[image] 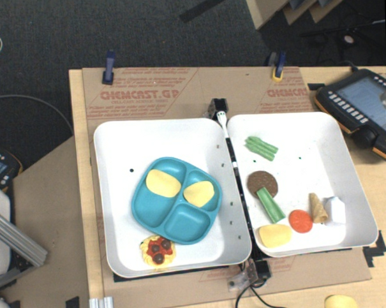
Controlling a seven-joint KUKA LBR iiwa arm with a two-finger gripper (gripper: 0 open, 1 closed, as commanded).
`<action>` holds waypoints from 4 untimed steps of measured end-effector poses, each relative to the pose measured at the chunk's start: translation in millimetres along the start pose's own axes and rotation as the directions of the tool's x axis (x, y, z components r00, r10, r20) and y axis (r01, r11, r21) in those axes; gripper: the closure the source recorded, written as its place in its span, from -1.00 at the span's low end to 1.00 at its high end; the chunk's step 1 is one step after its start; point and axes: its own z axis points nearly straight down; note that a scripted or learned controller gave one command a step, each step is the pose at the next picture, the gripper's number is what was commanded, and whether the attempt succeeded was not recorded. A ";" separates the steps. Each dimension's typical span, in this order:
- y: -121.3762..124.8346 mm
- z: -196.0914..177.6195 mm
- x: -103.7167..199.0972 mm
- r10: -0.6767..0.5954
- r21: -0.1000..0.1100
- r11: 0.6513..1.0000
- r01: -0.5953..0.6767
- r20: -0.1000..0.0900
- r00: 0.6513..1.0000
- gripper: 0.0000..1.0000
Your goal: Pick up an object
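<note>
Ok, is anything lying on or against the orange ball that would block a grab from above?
Nothing lies on the orange ball. It is crowded at the sides, though: the tan cone sits close on its right, the yellow piece on its left, and the green stick just up-left.

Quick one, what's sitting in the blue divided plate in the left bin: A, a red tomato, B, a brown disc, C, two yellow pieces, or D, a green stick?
C: the blue divided plate holds two yellow pieces, one in each of its upper compartments.
</note>
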 end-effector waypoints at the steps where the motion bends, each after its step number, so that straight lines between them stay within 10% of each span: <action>1: -3.3 89.4 -55.4 0.015 0.022 1.000 -0.015 -0.002 1.000 1.00; 2: -7.3 226.4 -119.7 0.017 0.025 1.000 -0.017 -0.003 1.000 1.00; 4: 18.6 329.5 -116.1 0.010 0.020 1.000 -0.010 -0.003 1.000 1.00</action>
